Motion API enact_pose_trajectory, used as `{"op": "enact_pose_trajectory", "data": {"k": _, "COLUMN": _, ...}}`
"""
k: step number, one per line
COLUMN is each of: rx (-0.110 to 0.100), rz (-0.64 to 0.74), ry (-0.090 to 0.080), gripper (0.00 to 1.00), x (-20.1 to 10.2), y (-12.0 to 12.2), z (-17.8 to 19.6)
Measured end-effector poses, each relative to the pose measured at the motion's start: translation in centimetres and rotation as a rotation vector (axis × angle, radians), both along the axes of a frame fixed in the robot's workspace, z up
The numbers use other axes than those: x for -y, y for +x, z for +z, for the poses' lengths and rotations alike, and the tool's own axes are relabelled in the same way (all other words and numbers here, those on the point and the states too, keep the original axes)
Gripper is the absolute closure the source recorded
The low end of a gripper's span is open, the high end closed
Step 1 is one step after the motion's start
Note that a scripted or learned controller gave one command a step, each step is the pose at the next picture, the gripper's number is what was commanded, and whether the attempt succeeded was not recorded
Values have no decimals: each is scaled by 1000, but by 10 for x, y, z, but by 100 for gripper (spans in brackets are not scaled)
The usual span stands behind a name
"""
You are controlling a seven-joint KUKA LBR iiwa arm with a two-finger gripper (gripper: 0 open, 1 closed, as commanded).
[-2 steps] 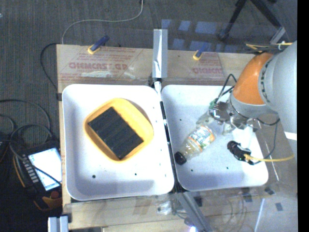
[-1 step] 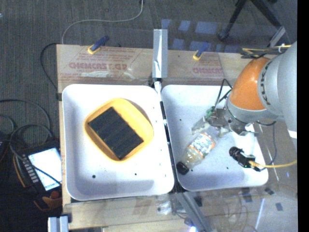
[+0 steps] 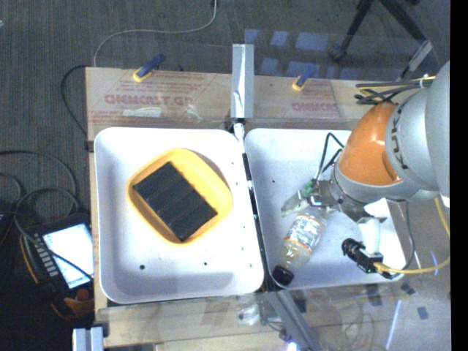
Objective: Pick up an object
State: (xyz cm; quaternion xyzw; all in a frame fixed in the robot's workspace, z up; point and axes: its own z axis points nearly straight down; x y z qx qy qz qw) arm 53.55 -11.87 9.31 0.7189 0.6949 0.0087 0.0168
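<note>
Right bin (image 3: 267, 196) holds the arm (image 3: 380, 156), bent over a bottle (image 3: 301, 238).

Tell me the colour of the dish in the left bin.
Yellow dish, holding a black slab; camera view.

Faded red lettering is printed on the cardboard sheet (image 3: 183, 101) behind the bins — too washed out to be read. Dark letters, apparently "KU", are seen on the arm (image 3: 398, 134) — partly cut off.
</note>
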Motion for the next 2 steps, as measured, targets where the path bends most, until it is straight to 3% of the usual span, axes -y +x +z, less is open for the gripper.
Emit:
{"op": "enact_pose_trajectory", "data": {"k": 1, "rx": -14, "rz": 69, "ry": 5, "gripper": 0, "x": 10, "y": -45, "z": -1}}
{"op": "enact_pose_trajectory", "data": {"k": 2, "rx": 2, "rz": 66, "ry": -1, "gripper": 100, "x": 12, "y": -40, "z": 12}}
